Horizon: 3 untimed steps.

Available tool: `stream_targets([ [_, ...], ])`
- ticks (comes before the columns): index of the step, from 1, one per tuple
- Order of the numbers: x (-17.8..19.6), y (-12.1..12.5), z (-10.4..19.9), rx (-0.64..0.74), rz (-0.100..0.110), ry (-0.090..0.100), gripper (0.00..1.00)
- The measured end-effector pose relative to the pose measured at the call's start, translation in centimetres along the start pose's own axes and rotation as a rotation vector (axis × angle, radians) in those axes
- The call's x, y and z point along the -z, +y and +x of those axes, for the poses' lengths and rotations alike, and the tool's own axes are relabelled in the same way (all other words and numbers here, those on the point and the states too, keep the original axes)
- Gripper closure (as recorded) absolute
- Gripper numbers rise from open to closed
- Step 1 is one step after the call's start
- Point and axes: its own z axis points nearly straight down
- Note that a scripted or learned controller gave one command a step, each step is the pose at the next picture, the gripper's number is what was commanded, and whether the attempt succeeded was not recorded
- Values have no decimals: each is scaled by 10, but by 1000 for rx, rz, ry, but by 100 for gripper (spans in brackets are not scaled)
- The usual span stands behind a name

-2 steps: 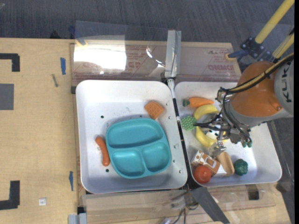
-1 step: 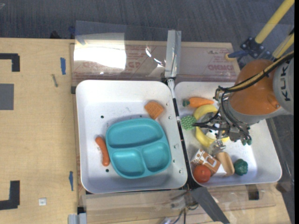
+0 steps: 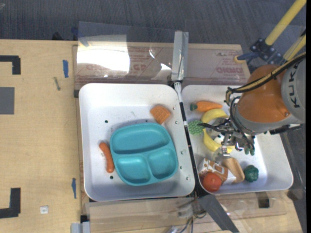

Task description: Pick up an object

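We see the gripper (image 3: pixel 228 143) low beside the banana (image 3: pixel 213 128), partly hiding it; we cannot tell its grip state.

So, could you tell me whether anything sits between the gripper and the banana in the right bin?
Nothing visible does. The gripper hangs directly over the banana in the right bin. The carrot lies just behind the banana and a green toy at its left end, both beside it rather than on top.
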Motion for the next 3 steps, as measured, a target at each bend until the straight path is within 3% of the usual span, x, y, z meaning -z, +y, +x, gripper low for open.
stream_targets([
  [1, 0, -2, 12, -34, -1, -2, 0],
  [2, 138, -8, -66, -310, 0, 2, 0],
  [3, 31, -43, -61, -239, -2, -15, 0],
])
